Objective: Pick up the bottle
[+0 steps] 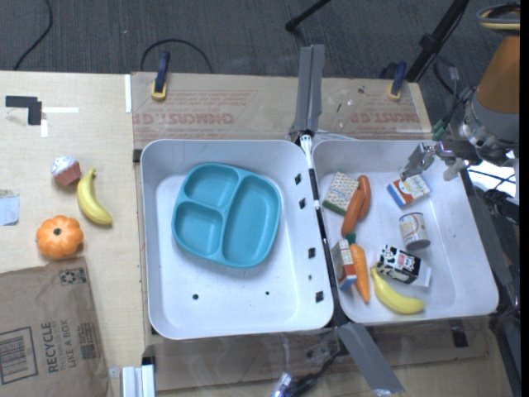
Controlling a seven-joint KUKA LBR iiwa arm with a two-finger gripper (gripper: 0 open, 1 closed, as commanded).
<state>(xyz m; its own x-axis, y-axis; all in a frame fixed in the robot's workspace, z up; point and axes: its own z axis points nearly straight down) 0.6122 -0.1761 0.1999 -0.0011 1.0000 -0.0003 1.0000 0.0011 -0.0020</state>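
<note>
**Pincer at the right bin's far corner, bottle lying near the divider**

The arm reaches in from the right, and its pincer hangs over the far right part of the right bin. Whether the pincer is open or closed cannot be told at this angle; nothing is seen gripped in it.

The bottle, small with an orange body, lies in the near left part of that bin, just beside the divider between the two bins. A yellow banana lies just to its right, and a black-and-white carton sits above the banana. A tin can lies near the bin's middle, a red, white and blue carton just under the pincer, and an orange carrot beside a speckled sponge.

The left bin holds a blue divided plate. On the bench to the left lie a second banana, a pumpkin and a cupcake.
</note>
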